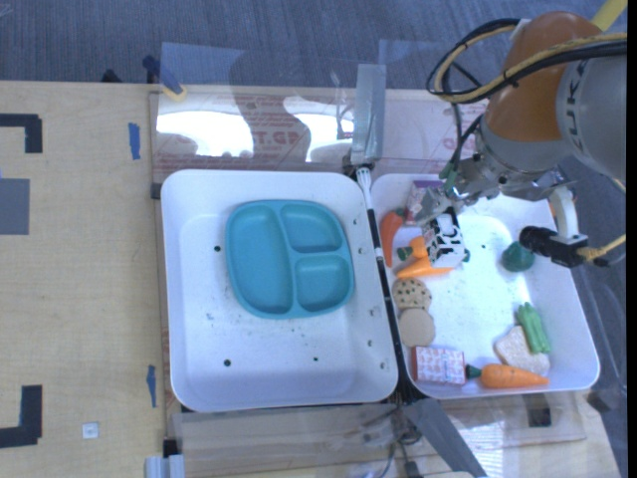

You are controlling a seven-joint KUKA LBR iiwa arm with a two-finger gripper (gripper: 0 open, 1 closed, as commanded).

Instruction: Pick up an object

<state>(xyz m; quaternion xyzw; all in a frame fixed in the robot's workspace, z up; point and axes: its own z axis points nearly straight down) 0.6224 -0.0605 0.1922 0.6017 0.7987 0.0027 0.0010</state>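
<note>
Toys (pixel 438 297) for picking lie scattered in the right-hand white bin (pixel 577 307), and any one of them would serve the task. Along that bin's left wall run an orange carrot (pixel 389 232), an orange wedge (pixel 418 265), a speckled cookie (pixel 409 293) and a plain brown disc (pixel 416 327). At the near edge sit a pink wafer packet (pixel 439 364) and a second carrot (pixel 510 375), with a slice of bread (pixel 515 348) and a green vegetable (pixel 533 327) just beside it. A teal round piece (pixel 518 258) rests towards the right wall. A black-and-white toy (pixel 447 240), perhaps a cow, stands near the far left of the bin.

The arm (pixel 557 78) reaches in from the right and its gripper (pixel 453 189) hangs low over the bin's far left corner, just above the black-and-white toy. I cannot tell whether the fingers are open or closed, and nothing can be seen held.

The left-hand bin (pixel 189 297) holds a teal divided plate (pixel 290 257). Both bins sit on a wooden worktop (pixel 70 267).

This looks like the approach, before any grasp. Next the gripper likely needs to descend squarely over one toy, close on it, and lift clear of the crowded neighbours.
</note>
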